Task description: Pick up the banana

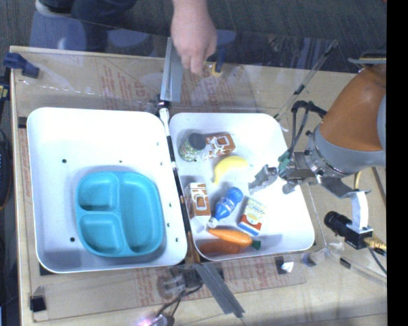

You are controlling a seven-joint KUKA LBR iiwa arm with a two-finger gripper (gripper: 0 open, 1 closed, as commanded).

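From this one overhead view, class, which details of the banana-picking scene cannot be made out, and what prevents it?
- Gripper: small and blurred in the camera view; its finger state is unreadable.
- Banana: its upper edge is crowded by the brown packet, so contact there is unclear.
- Packet and carton labels: too small to read.
- Person's hand: the body is cut off by the top edge.

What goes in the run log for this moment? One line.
task: pick banana | banana: right bin, not held | gripper: over right bin, right of banana | left bin: blue tray
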